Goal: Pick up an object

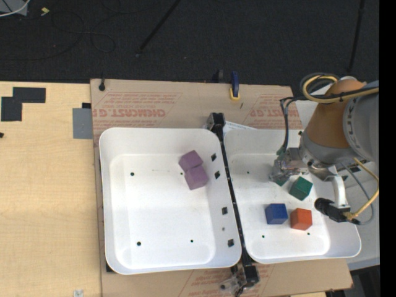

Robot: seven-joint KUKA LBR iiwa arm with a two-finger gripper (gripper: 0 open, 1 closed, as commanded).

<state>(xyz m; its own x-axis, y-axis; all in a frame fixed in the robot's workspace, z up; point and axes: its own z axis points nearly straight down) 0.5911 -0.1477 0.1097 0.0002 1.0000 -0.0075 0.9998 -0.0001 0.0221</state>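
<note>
Where the arm (337, 125) reaches in from the right, its gripper (283, 171) sits low in the right bin (346, 247), near that bin's upper middle, with a green block (301, 188) just beside it, lower right; whether the two touch cannot be told. Fingers: dark, blurred against the metal wrist, so cannot tell how far apart they stand or whether anything is between them. Green block: small cube, dull matte faces, turned at a slant to the bin walls, resting on the bin floor. Blue block (276, 213) and orange-red block (301, 218): same cube shape, side by side and very close, nearer the front of the right bin. Left bin (117, 240): two purple blocks (193, 169), pale matte, touching, one just behind the other, toward the bin's upper right. Both bins shallow, glossy white plastic, rounded corners, small dark holes in the floors, joined by a black strip of clips (224, 190). They sit on printed brown cardboard (154, 107) over a light wood tabletop (43, 197). Arm: grey casing, orange band, looped cables
</note>
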